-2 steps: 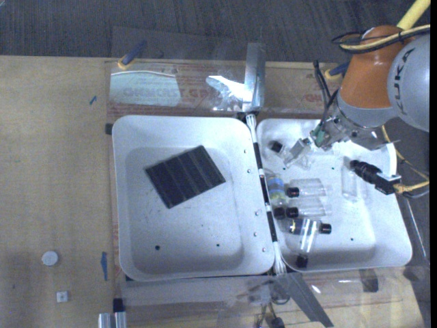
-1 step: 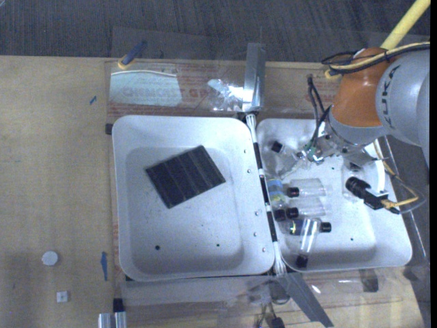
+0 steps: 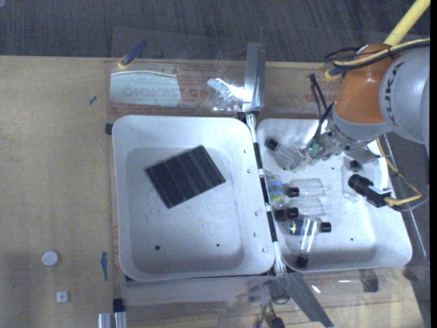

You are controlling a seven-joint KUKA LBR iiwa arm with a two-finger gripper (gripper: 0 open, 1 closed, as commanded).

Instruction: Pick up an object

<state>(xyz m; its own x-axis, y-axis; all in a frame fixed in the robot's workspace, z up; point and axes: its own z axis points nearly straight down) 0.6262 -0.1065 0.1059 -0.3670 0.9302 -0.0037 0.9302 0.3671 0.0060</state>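
Now approaching: the hand hangs beside a clear vial, grip state untellable; next, centre and close.

The left bin gives me the most room. Only a black ribbed pad lies there, tilted, in its far middle, with bare floor all round it, widest toward the near edge. The right bin is crowded: clear vials with black caps lie scattered down its left half, close together, beside the rim the bins share. My gripper hangs over the far part, near the topmost vial. The near right corner is bare.
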